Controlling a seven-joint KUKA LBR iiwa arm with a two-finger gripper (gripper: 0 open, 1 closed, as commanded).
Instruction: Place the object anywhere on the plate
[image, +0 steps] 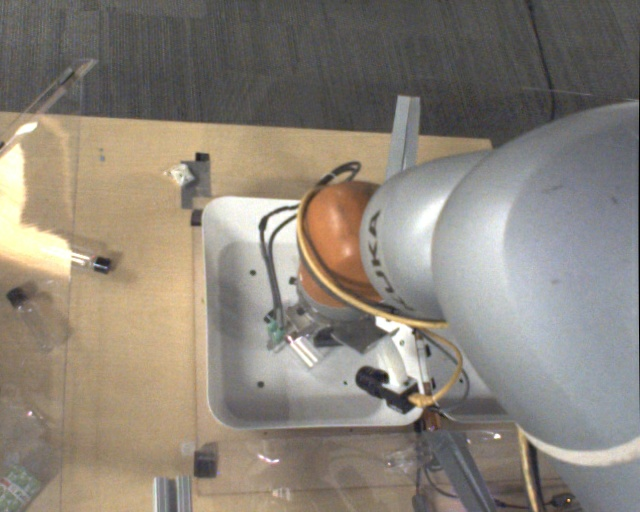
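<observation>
A shallow white bin (225, 330) is sitting in the middle of the frame, its left wall and lower left corner showing bare. Its floor is showing a few small dark dots, and the rest is lying under the arm. Whether the task's object or a plate is lying in it cannot be told, since the arm is covering most of the bin.

The bin is resting on a pale wooden counter (120, 350). A small clear vial with a black cap (88, 262) is lying on the counter at the left of the frame, well apart from the bin. A small dark block (205, 462) is sitting just below the bin's lower left corner, and a grey bracket (198, 180) is standing just above its upper left corner. Dark grey carpet (250, 50) is running across the top of the frame.

The grey arm (520, 280) is reaching in from the right, its orange band (335, 235) hanging over the bin. The claw (290, 335) is pointing down over the bin floor; whether it is apart or together cannot be told, nor whether it is touching anything.
</observation>
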